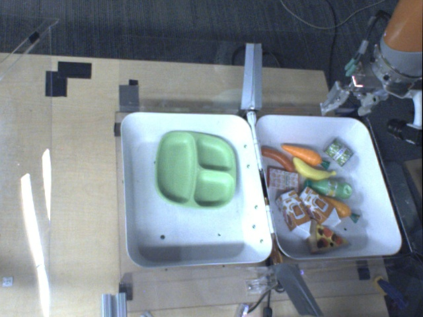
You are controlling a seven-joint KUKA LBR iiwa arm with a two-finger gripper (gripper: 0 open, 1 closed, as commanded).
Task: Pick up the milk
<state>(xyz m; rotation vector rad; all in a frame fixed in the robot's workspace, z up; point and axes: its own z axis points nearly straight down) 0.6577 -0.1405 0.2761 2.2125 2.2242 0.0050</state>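
The gripper (349, 99) hangs above the right bin's (377, 152) rim at about one o'clock, its fingers (335, 102) spread and grasping nothing; the milk (305, 208) lies flat in that bin toward six o'clock, well apart from the gripper, touching a green bottle (332, 189) at its two o'clock; the left bin (135, 197) holds a green tray (196, 168).
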